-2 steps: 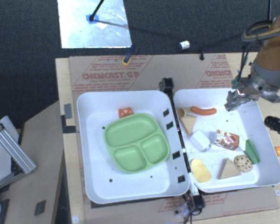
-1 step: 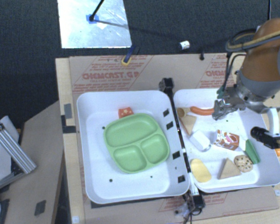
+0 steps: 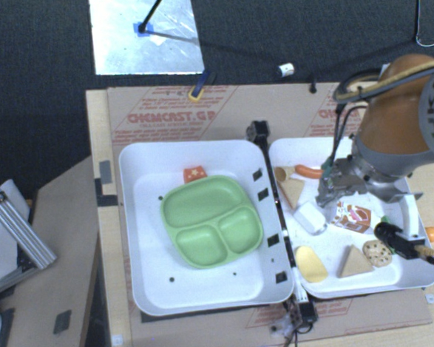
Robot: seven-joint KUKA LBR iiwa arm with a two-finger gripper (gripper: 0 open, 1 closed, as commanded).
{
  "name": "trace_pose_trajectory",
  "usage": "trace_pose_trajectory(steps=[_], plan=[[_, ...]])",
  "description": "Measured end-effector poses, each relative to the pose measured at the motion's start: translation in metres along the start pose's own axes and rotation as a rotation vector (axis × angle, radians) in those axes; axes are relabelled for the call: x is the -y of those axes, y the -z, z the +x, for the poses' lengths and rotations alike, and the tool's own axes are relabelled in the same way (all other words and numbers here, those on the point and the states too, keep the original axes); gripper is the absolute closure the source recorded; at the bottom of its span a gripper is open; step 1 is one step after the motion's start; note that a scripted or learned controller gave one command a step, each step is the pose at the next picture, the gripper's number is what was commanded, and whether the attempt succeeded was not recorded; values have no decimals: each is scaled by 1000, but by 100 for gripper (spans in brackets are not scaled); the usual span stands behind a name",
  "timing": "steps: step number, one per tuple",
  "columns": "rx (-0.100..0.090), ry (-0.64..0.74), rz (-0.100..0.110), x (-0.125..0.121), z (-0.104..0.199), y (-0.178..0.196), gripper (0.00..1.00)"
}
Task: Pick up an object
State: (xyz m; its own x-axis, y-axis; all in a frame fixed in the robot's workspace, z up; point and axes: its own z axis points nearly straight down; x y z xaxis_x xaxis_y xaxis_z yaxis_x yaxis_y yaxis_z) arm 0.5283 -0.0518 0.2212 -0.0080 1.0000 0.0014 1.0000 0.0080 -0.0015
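In the right bin [image 3: 409,215], the claw [image 3: 330,196] hangs low over a white block [image 3: 309,218] among scattered toy foods, seemingly lined up for a grasp, though its state cannot be told.

A robotics lab: a grey-and-orange arm [image 3: 403,130] reaches over two white bins [image 3: 142,211] on a bench [image 3: 64,217] lined with printed protective sheet [image 3: 176,116]; aluminium framing [image 3: 13,228], loose cables [image 3: 421,14] and toy food [image 3: 356,261] surround it.
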Motion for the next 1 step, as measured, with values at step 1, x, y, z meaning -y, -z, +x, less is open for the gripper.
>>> trace_pose_trajectory(steps=[1], plan=[[-1, 1, -2, 21, 48, 12, 100]])
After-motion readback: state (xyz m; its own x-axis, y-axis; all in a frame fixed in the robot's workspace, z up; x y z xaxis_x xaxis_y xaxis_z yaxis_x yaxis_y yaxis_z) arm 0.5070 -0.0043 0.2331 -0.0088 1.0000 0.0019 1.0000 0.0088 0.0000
